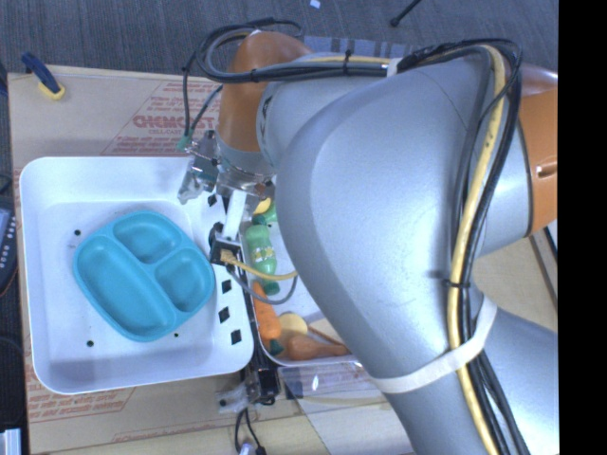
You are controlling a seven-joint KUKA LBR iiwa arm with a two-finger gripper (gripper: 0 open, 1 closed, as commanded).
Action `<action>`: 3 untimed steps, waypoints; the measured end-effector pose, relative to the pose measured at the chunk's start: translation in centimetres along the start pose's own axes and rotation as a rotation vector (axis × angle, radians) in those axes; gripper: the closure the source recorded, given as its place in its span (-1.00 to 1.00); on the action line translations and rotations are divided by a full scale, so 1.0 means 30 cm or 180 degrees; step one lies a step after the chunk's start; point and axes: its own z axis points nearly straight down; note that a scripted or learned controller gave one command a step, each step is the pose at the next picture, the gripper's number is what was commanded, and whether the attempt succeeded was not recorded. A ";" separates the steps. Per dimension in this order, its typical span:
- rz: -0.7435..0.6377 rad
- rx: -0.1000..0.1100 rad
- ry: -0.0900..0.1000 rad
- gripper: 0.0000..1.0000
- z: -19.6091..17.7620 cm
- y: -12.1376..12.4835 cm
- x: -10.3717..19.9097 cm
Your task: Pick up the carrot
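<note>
Reaching in from the right, the grey arm with orange wrist band [408, 216] sits closest to the camera and covers most of the shallow white right bin [262, 347]. The wrist bends down toward the wall shared by the two bins. The metal two-finger gripper [209, 176] hangs over the far right corner of the shallow white left bin [28, 254]. Can't tell its state, the tip is too cluttered to read.

The orange tapered carrot [268, 322] lies in the visible near-left strip of the right bin, tight against the shared wall and just beside the arm's edge. It is well apart from the gripper. A brownish-orange long piece [318, 348] lies next to it, partly under the arm. A green translucent bottle-like item [258, 250] sits farther along the same strip, nearer the gripper.

Left bin has room: a blue three-compartment plastic plate [142, 273] sits mid-floor, with bare white floor around it. Brown printed cardboard [114, 112] lies beyond the bins.
</note>
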 end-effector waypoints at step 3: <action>0.0407 0.0067 0.0053 -1.00 0.097 -0.189 0.132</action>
